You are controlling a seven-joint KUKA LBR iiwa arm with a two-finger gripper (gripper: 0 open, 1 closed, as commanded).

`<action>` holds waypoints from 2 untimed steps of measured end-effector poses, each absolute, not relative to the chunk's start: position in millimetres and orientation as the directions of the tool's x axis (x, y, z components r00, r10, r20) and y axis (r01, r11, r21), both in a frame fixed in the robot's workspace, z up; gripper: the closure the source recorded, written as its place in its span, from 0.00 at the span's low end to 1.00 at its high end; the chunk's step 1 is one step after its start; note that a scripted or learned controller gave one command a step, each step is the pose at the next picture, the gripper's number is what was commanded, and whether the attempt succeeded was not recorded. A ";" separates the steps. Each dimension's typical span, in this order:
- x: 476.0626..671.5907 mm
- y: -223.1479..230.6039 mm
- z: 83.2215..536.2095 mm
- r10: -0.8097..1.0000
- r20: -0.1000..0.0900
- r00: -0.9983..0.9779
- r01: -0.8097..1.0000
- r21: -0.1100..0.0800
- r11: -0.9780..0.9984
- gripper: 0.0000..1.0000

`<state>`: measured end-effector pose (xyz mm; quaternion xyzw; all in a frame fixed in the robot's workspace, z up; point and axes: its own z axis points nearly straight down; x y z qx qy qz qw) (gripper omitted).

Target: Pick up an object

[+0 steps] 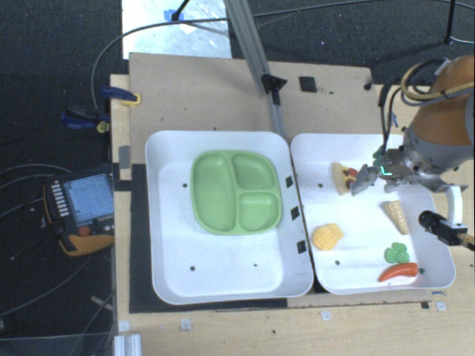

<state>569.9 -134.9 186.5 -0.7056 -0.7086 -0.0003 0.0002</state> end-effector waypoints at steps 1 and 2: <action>570.3 -134.9 187.0 1.000 0.000 -0.005 1.000 0.001 0.005 0.00; 573.9 -133.2 125.2 1.000 0.001 -0.002 1.000 -0.003 0.002 0.00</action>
